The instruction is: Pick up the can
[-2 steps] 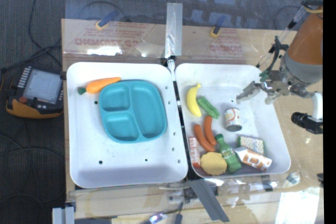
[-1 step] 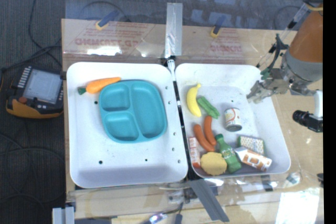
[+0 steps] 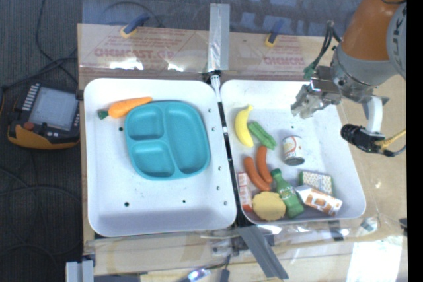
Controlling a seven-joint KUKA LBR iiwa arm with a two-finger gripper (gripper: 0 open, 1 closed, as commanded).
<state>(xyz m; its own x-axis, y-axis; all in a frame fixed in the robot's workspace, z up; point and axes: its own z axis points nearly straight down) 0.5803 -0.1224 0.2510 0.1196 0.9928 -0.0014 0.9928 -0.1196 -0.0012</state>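
Camera view: can lies below the tool, apart from it.

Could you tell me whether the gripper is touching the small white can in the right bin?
Apart. The camera view shows the two-finger gripper hanging above the small white can, with bare white bin floor between them.

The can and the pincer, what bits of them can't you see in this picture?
- Can: its label is too small and blurred to read in the camera view.
- Pincer: its tips blur together against the white bin, so open or shut can't be told.
- Arm: cut off by the picture's right edge.
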